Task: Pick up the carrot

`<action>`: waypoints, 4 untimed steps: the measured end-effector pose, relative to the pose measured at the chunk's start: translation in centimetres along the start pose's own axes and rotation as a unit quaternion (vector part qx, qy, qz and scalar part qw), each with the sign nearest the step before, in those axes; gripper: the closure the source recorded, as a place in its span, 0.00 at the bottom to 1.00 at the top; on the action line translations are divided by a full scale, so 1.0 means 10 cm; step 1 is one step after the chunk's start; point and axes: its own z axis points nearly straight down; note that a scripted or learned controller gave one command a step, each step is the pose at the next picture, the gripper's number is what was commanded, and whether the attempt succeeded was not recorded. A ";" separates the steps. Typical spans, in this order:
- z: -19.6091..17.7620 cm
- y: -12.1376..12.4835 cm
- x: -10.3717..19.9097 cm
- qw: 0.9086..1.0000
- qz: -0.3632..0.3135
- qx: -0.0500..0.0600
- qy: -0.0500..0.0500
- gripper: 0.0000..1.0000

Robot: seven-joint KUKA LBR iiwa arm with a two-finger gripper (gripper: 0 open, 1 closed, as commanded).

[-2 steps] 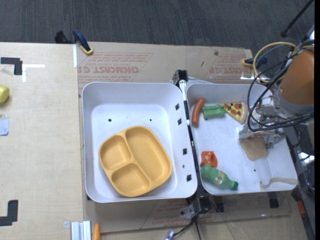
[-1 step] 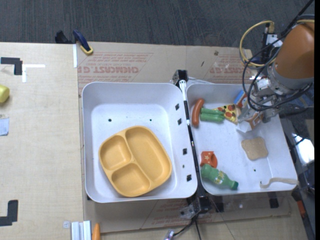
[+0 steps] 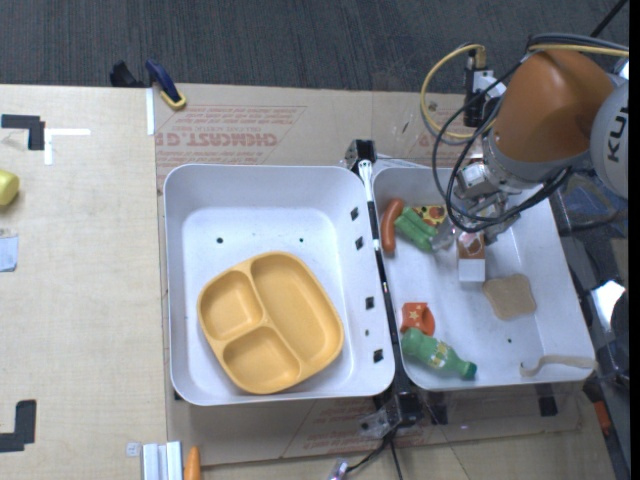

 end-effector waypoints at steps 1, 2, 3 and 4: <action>-1.00 -0.12 -1.07 1.000 0.011 0.001 0.000 0.00; -0.98 1.03 -1.62 0.998 0.070 -0.001 0.001 0.00; -0.97 1.59 -2.27 0.997 0.083 -0.002 0.001 0.00; -0.40 -0.03 -2.41 0.988 0.153 0.000 0.001 0.00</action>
